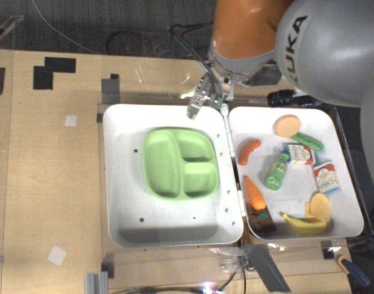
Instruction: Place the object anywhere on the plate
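2 bins [122, 182]; gripper [206, 100] over the plate's [178, 163] far edge.

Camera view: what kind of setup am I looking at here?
Most likely a robot lab test bench, not a kitchen: a KUKA arm reaches over two white bins, one holding a green divided plate, the other toy food such as a banana.

The grey arm [334, 41] reaches in from the upper right, its orange band [248, 17] above the wrist and the gripper [202, 103] angled down-left.
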